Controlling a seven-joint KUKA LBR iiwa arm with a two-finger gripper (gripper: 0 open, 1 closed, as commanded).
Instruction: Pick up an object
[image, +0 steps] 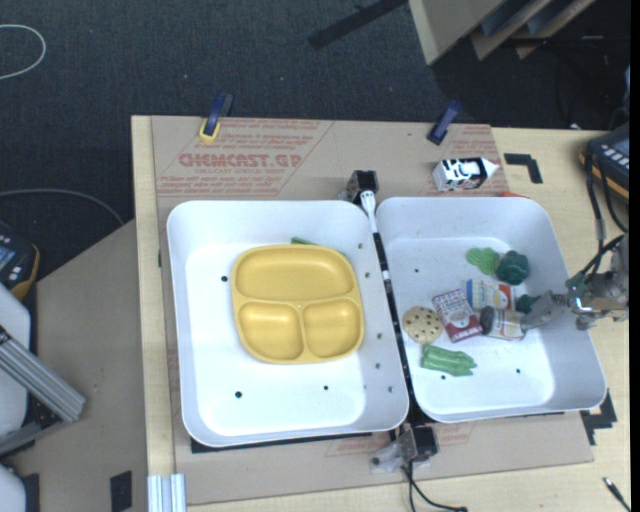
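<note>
Claw (535, 308) low at right bin (575, 390) right wall, grip state unclear, bare floor behind toy cluster (470, 310).

Bench on dark carpet
A tan bench (300, 150) stands on dark carpet (150, 50); wooden furniture (490, 25) sits at top right.

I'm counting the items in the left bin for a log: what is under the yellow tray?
A green edge pokes out from beneath the far rim of the yellow tray in the left bin. The tray covers the rest, so its shape and kind cannot be told.
</note>
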